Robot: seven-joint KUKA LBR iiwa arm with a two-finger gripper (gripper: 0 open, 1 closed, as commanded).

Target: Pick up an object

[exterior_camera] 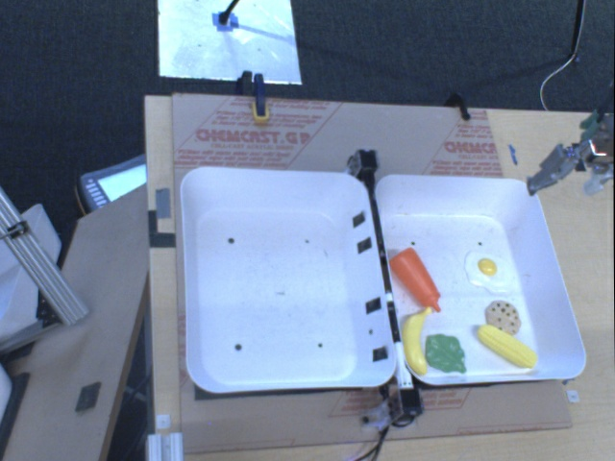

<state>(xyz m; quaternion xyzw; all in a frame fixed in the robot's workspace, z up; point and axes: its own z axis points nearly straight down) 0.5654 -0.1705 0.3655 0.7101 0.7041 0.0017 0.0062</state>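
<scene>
The right shallow white plastic bin [553, 257] holds an orange toy carrot [415, 275] lying diagonally, tip toward the near edge, beside a curved yellow banana [414, 342]; the metal gripper [562, 166] sits above the far right corner, its spread impossible to tell.

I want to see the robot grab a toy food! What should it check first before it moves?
1. Toys to pick in the right white bin: ok; orange plastic carrot, yellow banana, green leafy piece, fried egg, round cookie, yellow corn cob.
2. Gripper above a toy: not ok; it sits at the bin's far right corner.
3. Fingers open: cannot tell.
4. Toys spaced apart: not ok for banana and green piece, which touch.
5. Egg lying apart from the others: ok.
</scene>
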